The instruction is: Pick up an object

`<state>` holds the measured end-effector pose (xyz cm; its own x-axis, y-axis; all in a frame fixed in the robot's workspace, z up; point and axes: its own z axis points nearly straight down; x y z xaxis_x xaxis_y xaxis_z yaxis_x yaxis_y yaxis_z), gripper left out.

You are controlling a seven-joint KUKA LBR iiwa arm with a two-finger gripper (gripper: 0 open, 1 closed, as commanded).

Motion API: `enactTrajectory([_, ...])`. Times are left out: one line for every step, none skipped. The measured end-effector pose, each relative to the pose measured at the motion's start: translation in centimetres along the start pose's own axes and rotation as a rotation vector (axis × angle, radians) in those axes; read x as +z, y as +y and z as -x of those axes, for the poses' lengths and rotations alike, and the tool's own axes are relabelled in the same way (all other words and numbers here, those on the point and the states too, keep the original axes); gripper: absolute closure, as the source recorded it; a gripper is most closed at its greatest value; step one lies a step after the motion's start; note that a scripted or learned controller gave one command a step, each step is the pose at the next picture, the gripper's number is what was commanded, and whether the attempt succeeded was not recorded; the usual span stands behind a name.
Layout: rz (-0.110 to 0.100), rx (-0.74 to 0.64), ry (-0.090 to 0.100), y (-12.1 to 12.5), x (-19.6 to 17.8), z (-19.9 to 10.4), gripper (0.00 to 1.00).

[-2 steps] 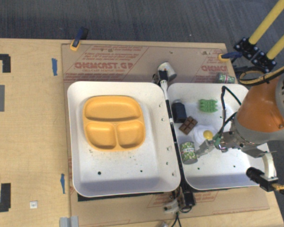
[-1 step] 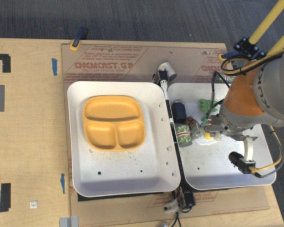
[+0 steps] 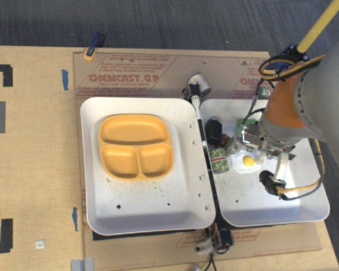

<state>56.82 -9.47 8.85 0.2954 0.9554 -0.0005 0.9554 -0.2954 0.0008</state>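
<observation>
arm lowered into the right bin (image 3: 305, 210) over the fried egg toy (image 3: 246, 162), gripper (image 3: 254, 151) state indeterminate, presumably positioning to grasp; orange divided tray (image 3: 137, 145) sits apart in the left bin (image 3: 101, 208).

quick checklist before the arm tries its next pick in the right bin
1. Gripper is over the right bin: ok.
2. Targets lie in that bin: fried egg toy, green packet, black object: ok.
3. Something sits between the gripper's tips: cannot tell.
4. Egg is free of neighbours: ok, apart from the packet.
5. Yellow divided plate is out of the way in the left bin: ok.
</observation>
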Motion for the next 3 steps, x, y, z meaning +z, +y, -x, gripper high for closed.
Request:
enactTrajectory([0.002, -0.001, 0.000, 1.2, 0.3, -0.5, 0.00])
enactTrajectory([0.001, 0.000, 0.000, 1.2, 0.3, -0.5, 0.00])
enactTrajectory([-0.002, 0.057, 0.000, 4.9, 0.3, -1.7, 0.00])
